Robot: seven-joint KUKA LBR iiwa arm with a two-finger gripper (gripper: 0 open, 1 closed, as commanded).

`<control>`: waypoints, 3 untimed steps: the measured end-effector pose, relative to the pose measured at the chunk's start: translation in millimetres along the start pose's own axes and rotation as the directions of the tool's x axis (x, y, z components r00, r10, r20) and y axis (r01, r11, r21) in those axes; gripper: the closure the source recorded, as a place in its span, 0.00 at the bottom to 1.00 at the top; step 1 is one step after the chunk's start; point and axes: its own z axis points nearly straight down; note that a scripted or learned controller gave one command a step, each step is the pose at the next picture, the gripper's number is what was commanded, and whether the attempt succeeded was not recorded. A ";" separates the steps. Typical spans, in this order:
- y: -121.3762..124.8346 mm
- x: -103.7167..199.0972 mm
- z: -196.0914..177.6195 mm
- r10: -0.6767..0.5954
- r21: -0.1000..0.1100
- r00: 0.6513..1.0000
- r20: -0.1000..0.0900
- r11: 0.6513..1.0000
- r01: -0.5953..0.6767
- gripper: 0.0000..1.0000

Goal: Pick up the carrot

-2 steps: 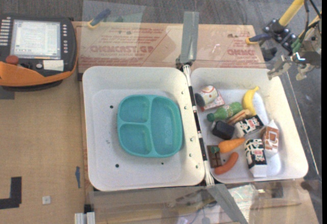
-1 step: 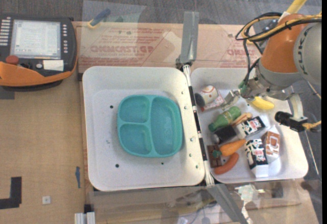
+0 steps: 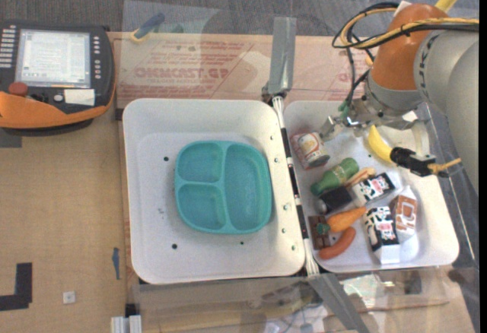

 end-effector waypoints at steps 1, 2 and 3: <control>-77.6 2.9 5.9 0.259 0.013 0.966 -0.005 0.966 -0.259 0.00; -141.2 11.4 4.5 0.474 0.010 0.881 -0.003 0.881 -0.474 0.00; -106.2 -5.4 -16.2 0.396 0.015 0.918 -0.002 0.918 -0.396 0.00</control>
